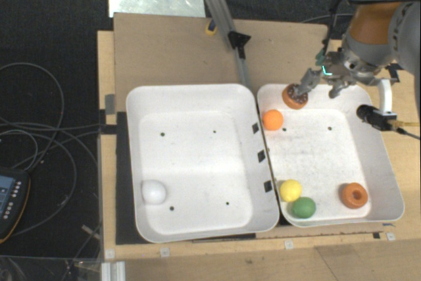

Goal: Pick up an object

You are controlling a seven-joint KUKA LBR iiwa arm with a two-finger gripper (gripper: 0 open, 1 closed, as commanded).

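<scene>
My gripper hangs over the back edge of the right bin, its two fingers spread wide and open. The left fingertip touches or overlaps a brown-orange round object in the bin's back left corner; nothing sits between the fingers. An orange ball lies just in front of that object. A yellow ball and a green ball rest together at the bin's front left. An orange ring lies at the front right.
The left bin holds one white ball at its front left. A grey pole slants across the bench behind the bins. A black cable connector sticks out beside the wrist over the right bin's right rim.
</scene>
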